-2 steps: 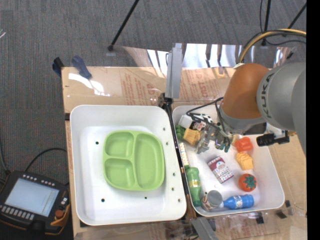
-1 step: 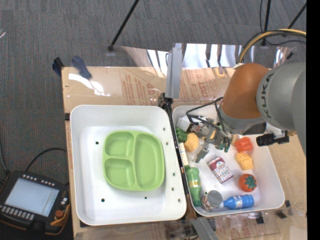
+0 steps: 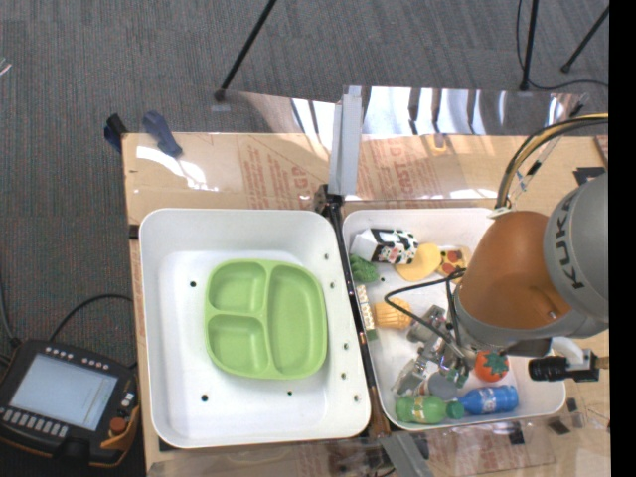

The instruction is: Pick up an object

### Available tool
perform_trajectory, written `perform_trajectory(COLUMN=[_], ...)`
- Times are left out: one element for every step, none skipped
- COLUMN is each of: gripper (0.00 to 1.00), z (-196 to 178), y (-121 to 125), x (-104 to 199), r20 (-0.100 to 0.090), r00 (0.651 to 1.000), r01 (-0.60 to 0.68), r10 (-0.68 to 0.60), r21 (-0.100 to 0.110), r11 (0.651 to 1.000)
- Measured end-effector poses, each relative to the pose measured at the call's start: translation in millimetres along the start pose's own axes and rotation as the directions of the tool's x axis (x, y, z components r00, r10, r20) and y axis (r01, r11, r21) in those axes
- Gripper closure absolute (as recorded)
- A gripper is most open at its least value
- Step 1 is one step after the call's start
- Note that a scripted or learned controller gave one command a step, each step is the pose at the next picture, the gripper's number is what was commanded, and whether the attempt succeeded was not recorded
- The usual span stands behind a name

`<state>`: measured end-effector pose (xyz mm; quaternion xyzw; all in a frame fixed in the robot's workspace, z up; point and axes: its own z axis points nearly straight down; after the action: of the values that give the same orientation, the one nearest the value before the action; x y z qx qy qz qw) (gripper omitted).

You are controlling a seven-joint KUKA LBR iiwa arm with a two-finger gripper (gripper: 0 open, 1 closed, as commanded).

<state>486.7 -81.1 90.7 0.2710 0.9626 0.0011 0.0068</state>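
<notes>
My gripper (image 3: 429,366) hangs low in the right bin (image 3: 556,405), right above the green bottle (image 3: 422,408) by the blue bottle (image 3: 487,401), but I cannot tell if it grips anything.

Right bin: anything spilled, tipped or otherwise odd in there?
Nothing spilled. The right bin holds a jumble of toys; the green bottle and blue bottle lie on their sides near the pincer. The green tray lies flat.
</notes>
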Motion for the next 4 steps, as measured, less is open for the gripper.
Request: perform_trajectory(gripper=[0.00,0.00,0.00,0.00], z=[1.8,4.3,4.9,5.0], y=[49.8,-82.7,-10.6,-36.6], x=[-86.1,-61.8,-154.6,-81.2], r20=[-0.011,-0.010,-0.010,-0.014], r00=[0.997,0.941,0.968,0.982], r01=[-0.071,-0.337,-0.249,-0.188], r10=[0.071,0.338,0.249,0.188], r21=[0.006,0.012,0.007,0.009], r11=[0.997,0.941,0.968,0.982])
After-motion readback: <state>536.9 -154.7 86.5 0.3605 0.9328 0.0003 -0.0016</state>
